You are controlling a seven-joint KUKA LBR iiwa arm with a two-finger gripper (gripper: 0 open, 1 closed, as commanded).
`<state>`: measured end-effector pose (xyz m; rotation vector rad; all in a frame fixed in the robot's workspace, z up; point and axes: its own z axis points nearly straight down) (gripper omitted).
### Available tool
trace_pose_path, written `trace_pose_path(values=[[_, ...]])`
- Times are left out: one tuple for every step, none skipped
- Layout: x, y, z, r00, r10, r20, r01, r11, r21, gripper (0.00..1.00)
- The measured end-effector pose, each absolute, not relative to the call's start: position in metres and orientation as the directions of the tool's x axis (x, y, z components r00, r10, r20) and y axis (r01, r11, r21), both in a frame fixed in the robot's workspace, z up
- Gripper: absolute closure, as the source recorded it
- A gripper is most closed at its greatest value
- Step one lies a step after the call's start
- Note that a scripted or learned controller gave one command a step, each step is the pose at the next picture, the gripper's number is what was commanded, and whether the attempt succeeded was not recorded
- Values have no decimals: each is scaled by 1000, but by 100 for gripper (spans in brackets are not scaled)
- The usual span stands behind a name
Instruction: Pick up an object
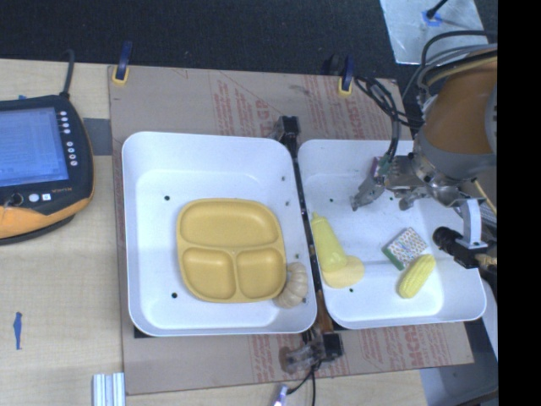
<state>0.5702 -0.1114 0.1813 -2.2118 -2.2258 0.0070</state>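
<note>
White bins (139,227) are sitting on the table, the left holding a yellow tray (230,248). Nothing is being lifted yet: the claw (365,194) is hovering, spread and empty, over the right bin, the corn (415,276) lying near.

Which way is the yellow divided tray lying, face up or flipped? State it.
Face up. The yellow divided tray lies flat in the left bin, its three hollow compartments open to the camera.

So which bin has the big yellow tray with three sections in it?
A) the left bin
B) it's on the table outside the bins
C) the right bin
A: the yellow tray lies flat inside the left bin, with a small tan object at its lower right corner.
</note>
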Motion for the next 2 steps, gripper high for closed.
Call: trace_pose_path(values=[[655,-178,125,-2,1000,0,1000,2,-5,0],[656,-141,114,-7,1000,0,1000,7,-5,0]])
